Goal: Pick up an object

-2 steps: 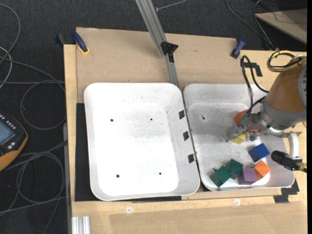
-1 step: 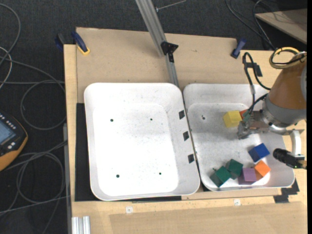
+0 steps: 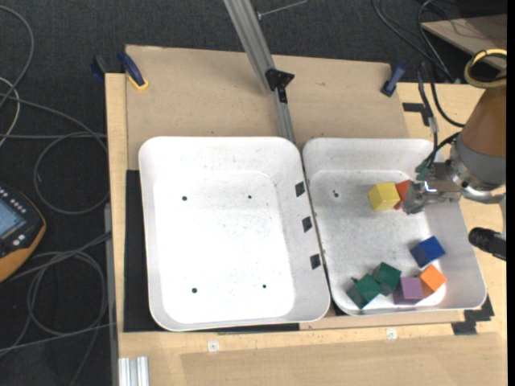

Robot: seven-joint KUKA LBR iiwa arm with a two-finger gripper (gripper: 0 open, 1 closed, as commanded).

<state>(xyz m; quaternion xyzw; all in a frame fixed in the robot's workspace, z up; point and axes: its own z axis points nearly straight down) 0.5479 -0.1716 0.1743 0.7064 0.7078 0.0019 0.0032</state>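
yellow block: sitting in the upper middle of the right bin, right of frame centre, touching or just beside a red-orange block on its right.
handling, as a guess: looking light, rigid and smooth-faced, likely painted wood or plastic; not fragile; possibly sliding on the slick bin floor if nudged.
where to hold: pinching two opposite flat faces, the ones clear of the red-orange neighbour, seeming safest.
shape and finish: reading as a small cube with crisp edges and matte colour.
gripper: hanging at the right side of the right bin, low over the red-orange block; fingers apart or together being impossible to tell; nothing seen clamped.
arm: grey wrist with orange band entering from the right edge.
other blocks: blue block, orange block, purple block and two green blocks clustering in the lower right corner of the right bin, well apart from the yellow one.
left bin: sitting at frame centre-left, shallow white plastic, speckled, rounded corners.
bench: showing pale wood, with blue clamps at the upper corners.
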